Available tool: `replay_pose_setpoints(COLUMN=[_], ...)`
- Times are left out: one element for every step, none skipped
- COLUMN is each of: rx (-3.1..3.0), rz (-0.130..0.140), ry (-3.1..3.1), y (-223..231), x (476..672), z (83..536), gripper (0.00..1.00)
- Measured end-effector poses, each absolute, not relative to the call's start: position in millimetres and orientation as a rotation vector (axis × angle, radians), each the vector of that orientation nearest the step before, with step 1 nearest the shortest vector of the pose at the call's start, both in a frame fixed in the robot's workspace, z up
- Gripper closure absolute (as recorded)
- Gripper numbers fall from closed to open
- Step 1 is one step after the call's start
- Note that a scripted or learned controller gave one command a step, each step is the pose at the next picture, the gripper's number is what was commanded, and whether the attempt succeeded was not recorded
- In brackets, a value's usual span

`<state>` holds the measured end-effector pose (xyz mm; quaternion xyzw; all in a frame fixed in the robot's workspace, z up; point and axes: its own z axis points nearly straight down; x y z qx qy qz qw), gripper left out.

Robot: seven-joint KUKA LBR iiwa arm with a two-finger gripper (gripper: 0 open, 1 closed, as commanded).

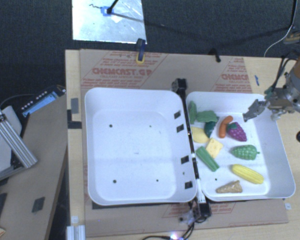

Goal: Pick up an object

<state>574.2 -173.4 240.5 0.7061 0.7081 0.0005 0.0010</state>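
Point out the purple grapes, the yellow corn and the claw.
Purple grapes (237, 132), camera view, middle of the bunch.
Yellow corn (248, 173), camera view, middle of the cob.
Claw (252, 112), camera view, at its fingertips.

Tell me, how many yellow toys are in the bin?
2. A yellow corn cob lies near the front right of the right bin, and a yellow cheese wedge sits nearer its middle.
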Motion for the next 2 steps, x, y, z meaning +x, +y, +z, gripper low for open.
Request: replay_pose_setpoints(rx=[2.214,2.214], rz=[-0.001,0.003], ry=[2.236,2.225], y=[-102.9,-107.7], x=[581.9,583.0], z=[159.4,174.5], gripper=[0.0,1.0])
